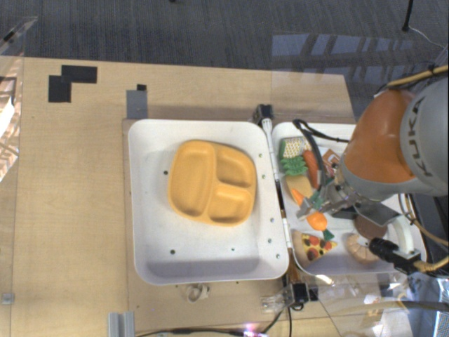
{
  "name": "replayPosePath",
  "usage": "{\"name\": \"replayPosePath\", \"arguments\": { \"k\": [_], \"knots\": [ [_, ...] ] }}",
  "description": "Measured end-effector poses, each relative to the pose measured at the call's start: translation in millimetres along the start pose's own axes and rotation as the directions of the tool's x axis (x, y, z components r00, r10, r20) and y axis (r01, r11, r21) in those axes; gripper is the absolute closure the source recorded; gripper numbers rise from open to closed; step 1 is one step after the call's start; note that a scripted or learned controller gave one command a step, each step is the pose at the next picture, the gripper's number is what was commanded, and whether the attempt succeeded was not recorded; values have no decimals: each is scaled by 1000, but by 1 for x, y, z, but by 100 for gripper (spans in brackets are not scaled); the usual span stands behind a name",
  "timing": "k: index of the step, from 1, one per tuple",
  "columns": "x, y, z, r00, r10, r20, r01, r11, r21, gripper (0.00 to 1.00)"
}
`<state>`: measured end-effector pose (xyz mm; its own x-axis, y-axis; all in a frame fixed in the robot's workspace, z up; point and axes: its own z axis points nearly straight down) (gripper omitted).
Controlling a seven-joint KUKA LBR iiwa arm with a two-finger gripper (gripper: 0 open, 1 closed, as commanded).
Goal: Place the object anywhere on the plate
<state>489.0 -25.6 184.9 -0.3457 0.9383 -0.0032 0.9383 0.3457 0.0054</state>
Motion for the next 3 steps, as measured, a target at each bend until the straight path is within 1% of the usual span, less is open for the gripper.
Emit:
{"name": "replayPosePath", "arguments": {
  "k": [1, 2, 3],
  "knots": [
    [50, 54, 0, 996, -87, -3, 87, 996, -1, 100],
    [96, 111, -31, 982, -189, -2, 189, 982, -4, 100],
    [94, 110, -30, 983, -186, -1, 186, 983, -2, 0]
  ]
}}
